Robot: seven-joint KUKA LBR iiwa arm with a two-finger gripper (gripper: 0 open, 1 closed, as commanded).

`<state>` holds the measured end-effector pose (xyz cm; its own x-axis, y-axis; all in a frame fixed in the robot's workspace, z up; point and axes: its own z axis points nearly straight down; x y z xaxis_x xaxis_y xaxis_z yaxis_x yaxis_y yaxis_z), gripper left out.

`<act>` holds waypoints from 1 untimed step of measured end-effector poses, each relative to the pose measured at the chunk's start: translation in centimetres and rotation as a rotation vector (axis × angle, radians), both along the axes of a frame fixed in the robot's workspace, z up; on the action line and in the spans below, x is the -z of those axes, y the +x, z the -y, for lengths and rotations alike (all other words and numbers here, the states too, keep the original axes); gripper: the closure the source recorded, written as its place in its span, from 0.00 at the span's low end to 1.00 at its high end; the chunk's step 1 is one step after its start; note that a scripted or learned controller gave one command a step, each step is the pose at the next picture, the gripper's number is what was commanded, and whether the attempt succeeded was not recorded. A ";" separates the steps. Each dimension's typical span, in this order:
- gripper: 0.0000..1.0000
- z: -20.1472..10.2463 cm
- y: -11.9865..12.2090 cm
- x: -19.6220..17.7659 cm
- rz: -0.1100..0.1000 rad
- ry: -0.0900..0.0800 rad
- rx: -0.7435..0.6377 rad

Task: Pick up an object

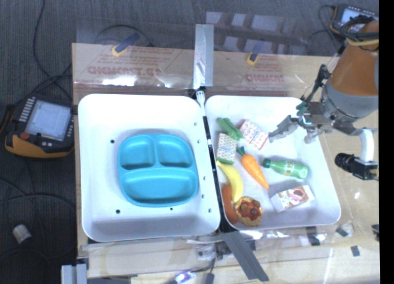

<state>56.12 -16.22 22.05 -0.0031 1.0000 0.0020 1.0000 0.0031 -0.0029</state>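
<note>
While the arm is reached in from the right, its claw is held open and unladen above the right bin; toy food, a carrot included, is spread below; grey carpet surrounds the counter.

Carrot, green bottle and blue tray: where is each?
carrot [254, 170], camera view, middle of its orange body.
green bottle [288, 167], camera view, middle of its side.
blue tray [198, 175], camera view, its right rim.
</note>
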 end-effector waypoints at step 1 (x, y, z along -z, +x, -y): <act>0.00 -3.8 0.6 8.5 -0.001 -0.001 -0.016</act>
<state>56.73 -12.43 13.50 -0.0195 0.9998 0.0013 0.9998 0.0195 -0.0034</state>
